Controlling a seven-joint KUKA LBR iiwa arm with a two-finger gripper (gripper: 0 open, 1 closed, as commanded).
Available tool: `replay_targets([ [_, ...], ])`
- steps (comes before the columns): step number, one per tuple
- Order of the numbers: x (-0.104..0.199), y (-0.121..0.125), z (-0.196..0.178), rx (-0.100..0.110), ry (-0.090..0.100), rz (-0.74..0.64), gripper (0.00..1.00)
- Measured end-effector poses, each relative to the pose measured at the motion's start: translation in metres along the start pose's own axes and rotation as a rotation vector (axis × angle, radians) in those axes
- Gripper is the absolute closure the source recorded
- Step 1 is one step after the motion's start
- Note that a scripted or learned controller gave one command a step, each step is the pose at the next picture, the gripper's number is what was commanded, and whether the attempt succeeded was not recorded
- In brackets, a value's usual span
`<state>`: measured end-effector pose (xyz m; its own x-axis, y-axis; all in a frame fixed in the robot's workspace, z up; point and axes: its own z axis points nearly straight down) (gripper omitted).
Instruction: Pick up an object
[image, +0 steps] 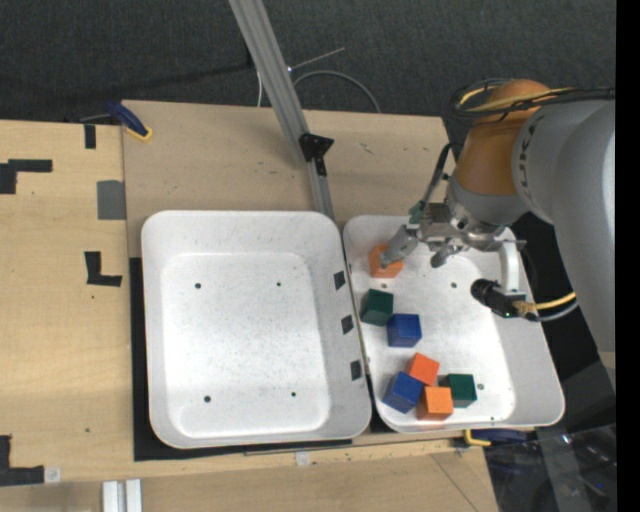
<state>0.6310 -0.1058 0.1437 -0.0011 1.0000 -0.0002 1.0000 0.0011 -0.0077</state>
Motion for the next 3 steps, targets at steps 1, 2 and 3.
replay_targets([
  [1,0.001,0.001,0.051,-0.006,0.002,0.001,0.00],
  [2,0.002,0.000,0.041,-0.005,0.001,-0.002,1.00],
  [3,-0.001,0.003,-0.022,-0.013,-0.001,0.000,1.00],
])
